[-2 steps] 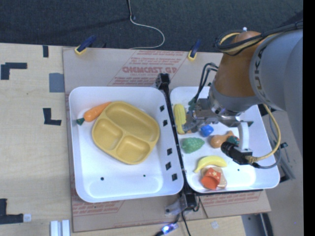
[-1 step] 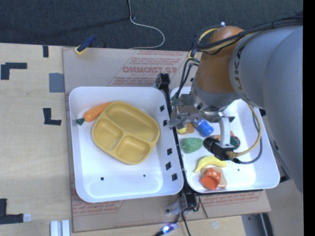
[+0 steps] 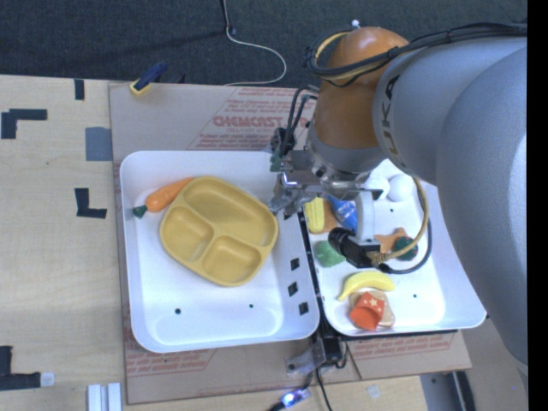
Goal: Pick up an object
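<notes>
The grey arm [image 3: 462,144] is extended in from the right, its orange band [image 3: 355,84] bent downward above the divide between the two bins. The end effector [image 3: 312,197] is lowered over the near-left part of the right bin [image 3: 454,302], just above a yellow corn-like piece [image 3: 314,215]; whether it is apart, together or clamped on anything cannot be told, since the wrist hides it.

In the left bin [image 3: 163,315] a yellow divided tray [image 3: 218,229] is laid, tilted slightly, with an orange carrot [image 3: 164,195] resting against its upper-left edge.

In the right bin several toy foods are gathered: a blue packet [image 3: 344,211] beside the corn-like piece, a green item [image 3: 328,253] below it, a yellow banana [image 3: 366,282] nearer the front, and a red-and-orange piece [image 3: 370,310] just beneath the banana. A white object [image 3: 399,185] is seen near the far wall. Both bins are set on cardboard [image 3: 205,118] on the worktop [image 3: 51,255].
</notes>
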`<state>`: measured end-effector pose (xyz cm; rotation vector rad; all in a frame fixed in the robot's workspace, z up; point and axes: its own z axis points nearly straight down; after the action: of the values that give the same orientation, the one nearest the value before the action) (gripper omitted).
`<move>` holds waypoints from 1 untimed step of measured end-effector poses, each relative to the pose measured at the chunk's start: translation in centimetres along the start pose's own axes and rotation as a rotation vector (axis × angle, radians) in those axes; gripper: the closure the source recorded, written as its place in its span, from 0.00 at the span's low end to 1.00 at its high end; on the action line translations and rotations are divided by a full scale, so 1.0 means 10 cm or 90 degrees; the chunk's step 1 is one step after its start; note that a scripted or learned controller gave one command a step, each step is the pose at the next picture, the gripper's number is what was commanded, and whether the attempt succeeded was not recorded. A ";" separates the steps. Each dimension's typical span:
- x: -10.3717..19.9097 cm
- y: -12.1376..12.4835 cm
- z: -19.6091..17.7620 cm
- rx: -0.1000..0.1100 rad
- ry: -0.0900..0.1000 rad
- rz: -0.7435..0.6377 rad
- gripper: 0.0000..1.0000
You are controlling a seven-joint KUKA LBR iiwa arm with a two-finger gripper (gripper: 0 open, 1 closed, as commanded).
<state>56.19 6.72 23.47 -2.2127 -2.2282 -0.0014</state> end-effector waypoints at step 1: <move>-0.05 0.01 0.02 0.001 -0.002 0.004 1.00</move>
<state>56.32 6.19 23.32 -2.2199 -2.2228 0.0033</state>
